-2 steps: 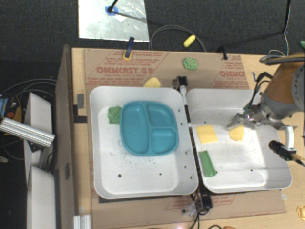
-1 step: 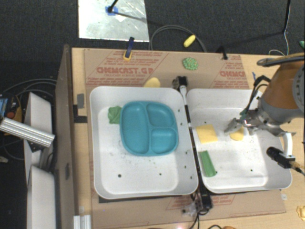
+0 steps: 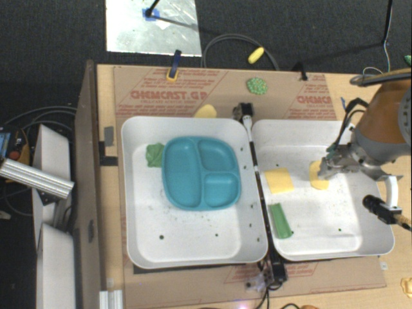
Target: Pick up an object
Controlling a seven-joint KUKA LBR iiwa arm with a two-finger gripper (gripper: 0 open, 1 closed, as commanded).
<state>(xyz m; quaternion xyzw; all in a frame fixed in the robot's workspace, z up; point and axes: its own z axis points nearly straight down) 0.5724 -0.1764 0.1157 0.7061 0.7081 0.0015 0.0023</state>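
- Hovering low in the right bin (image 3: 360,240), gripper (image 3: 328,166) sits at a small yellow object (image 3: 318,176); its opening cannot be told.
- Risk: object may slip aside, judging by the off-centre contact.
- Yellow block (image 3: 279,181) lies near.

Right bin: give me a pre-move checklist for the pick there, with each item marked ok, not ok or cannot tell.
1. Hand is over the right bin: ok, it sits in that bin's upper right part.
2. A target lies at the hand: ok, a small yellow piece is right by it, partly covered.
3. The yellow piece is between the fingers: cannot tell, the wrist hides the contact.
4. Other things stand apart from the target: ok, the yellow block and the green stick lie to its left with bare floor between.
5. Hand is away from the bin wall: ok, it is well inside the rim.
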